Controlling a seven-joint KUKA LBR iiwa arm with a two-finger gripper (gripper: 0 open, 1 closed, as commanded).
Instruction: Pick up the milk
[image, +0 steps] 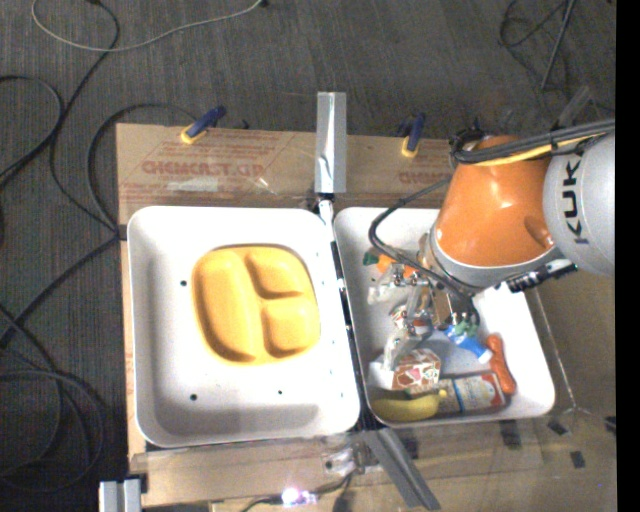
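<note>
Gripper (425, 305) over right bin (535, 395) | fingers' spread: we cannot tell | we should descend toward milk carton (415, 372), at 6 o'clock.

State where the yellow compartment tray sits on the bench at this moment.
The yellow compartment tray lies in the left white bin, roughly central. The right white bin, holding the clutter and the gripper, is beside it.

The arm's orange band (495, 215) hides the right bin's (535, 385) upper area. The gripper (425, 300) finger state is indiscernible. Items crowded below the jaws overlap, partly hidden.
</note>
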